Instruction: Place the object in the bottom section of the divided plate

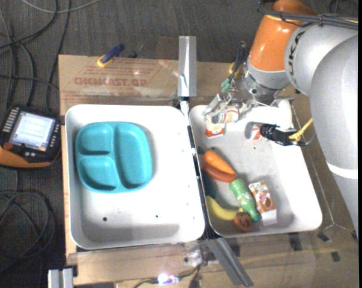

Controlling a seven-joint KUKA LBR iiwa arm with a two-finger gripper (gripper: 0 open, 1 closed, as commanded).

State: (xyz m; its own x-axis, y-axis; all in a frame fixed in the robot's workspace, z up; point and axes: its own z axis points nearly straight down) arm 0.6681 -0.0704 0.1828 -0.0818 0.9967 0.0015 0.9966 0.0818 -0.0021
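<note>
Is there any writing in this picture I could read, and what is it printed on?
"CHEMCAST GP", as best it reads, in faint red letters on the cardboard sheet behind the bins.
The handheld screen at left: text too small to read.
The small carton in the right bin: print too blurred to read.

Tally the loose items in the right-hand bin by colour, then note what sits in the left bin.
Right bin:
Orange: 1, carrot
Yellow: 1, banana
Green: 1, bottle
White and red: 2, carton, packet under the gripper
Brown: 1, small piece
Total: 6

Left bin: 1 teal divided plate.
</note>
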